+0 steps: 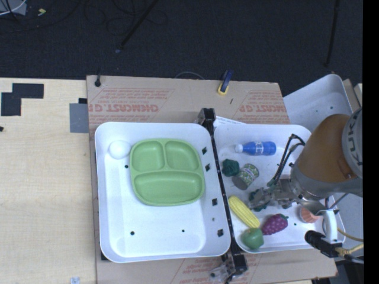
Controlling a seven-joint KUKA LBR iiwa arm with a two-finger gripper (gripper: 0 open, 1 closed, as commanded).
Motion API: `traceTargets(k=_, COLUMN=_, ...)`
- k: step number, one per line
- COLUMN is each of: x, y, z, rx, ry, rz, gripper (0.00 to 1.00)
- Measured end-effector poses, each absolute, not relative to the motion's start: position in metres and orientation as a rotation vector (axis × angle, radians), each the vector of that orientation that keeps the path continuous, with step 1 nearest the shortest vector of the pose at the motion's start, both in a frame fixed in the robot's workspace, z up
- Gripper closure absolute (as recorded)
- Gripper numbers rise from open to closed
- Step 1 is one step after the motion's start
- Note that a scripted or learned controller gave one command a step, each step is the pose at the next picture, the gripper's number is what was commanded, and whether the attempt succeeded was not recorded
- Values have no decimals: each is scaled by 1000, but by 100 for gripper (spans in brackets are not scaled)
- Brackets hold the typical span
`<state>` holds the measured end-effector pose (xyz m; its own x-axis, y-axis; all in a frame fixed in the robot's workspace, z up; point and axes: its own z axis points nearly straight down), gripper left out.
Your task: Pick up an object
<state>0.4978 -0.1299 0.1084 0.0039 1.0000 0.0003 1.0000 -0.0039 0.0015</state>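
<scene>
Fruit is crowding the right bin's [299, 129] near edge: green apple [253, 239], purple grapes [274, 223], yellow corn [243, 211]. The claw [265, 197] is hovering just beyond them over a dark object; whether it is apart or together I cannot tell. Descending squarely, avoiding neighbours, seems wise. The blue bottle [257, 148] is lying farther back.

Dark carpeted floor [177, 28] with what look like cables [18, 5], pale wooden bench [41, 188], printed cardboard sheet [154, 102]

left bin [118, 229]: green tray [167, 171] | right bin [284, 134]: pincer [263, 197] beside corn [243, 211], grapes [274, 223]
</scene>
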Motion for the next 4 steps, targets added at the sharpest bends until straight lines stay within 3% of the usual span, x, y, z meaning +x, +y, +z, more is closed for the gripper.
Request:
traceTargets(k=1, x=498, y=-128, z=86, rx=2224, ry=2223, rz=-3, gripper=0)
traceTargets(k=2, x=498, y=-130, z=98, rx=2232, ry=2215, rz=-1, gripper=100)
traceTargets(k=4, x=505, y=-132, z=186, rx=2221, ry=2221, rz=0, gripper=100)
